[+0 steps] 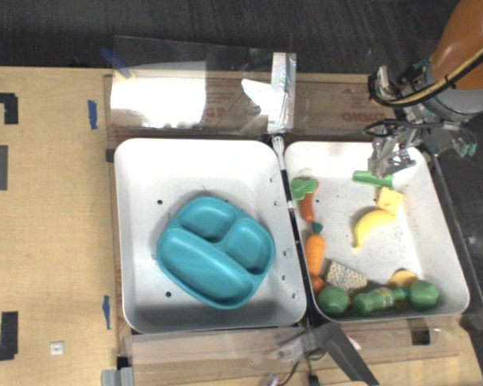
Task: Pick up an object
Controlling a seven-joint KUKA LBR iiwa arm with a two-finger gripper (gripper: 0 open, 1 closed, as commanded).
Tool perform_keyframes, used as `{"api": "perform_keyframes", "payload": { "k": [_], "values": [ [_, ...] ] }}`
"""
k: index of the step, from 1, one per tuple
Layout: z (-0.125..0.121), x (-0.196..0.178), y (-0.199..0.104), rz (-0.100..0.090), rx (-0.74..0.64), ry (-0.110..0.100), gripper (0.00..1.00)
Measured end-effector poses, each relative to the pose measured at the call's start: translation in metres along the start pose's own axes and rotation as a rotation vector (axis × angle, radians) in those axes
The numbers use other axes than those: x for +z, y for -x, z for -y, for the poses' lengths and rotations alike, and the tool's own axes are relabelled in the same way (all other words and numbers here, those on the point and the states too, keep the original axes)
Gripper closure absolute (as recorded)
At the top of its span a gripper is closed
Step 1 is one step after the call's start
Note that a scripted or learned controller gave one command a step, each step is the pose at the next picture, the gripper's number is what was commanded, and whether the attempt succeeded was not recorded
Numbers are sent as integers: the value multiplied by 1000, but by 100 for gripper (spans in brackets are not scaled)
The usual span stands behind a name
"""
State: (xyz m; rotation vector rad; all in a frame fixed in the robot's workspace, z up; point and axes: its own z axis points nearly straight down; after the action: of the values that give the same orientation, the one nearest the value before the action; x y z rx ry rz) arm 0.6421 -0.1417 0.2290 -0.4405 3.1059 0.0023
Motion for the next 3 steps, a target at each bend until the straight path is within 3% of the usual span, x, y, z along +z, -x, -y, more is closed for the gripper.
{"api": "perform_keyframes", "payload": {
  "k": [1, 2, 3],
  "values": [
    [-47, 5, 41, 5, 19, -1, 100],
    [-98, 15, 55, 1, -39, 1, 100],
    [-17, -77, 33, 11, -5, -9, 100]
  ]
}}
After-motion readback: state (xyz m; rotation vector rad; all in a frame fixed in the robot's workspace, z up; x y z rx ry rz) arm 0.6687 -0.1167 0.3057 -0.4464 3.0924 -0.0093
